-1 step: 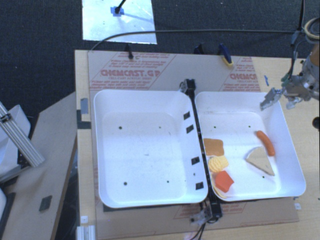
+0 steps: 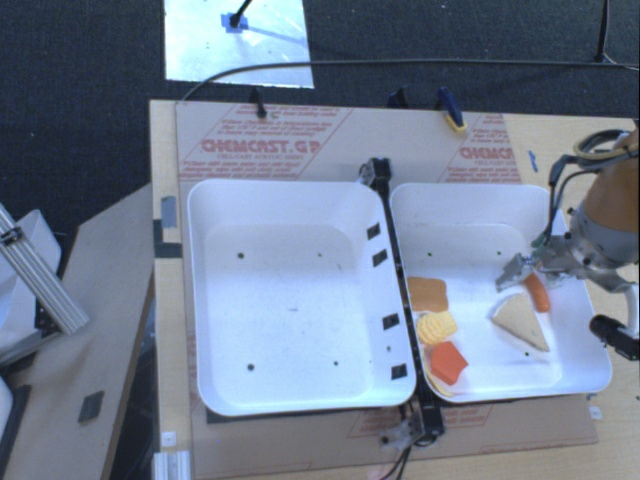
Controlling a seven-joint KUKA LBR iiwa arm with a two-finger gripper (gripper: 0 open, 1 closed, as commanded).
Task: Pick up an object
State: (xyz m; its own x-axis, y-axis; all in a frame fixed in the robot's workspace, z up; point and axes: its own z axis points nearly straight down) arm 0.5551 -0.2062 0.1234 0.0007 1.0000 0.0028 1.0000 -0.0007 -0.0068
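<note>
The jaws clasp a small orange piece in the gripper, over the right bin. Just beside it lies a tan wedge. Toward the bin's left wall sit a brown slice, a yellow piece and a red-orange block.

Arm reaches in from right, wrist bent low.

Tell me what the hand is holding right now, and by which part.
Cannot be told for sure. The hand sits in the right bin with a small orange piece at its tip, but a grip on it isn't clearly visible.
</note>
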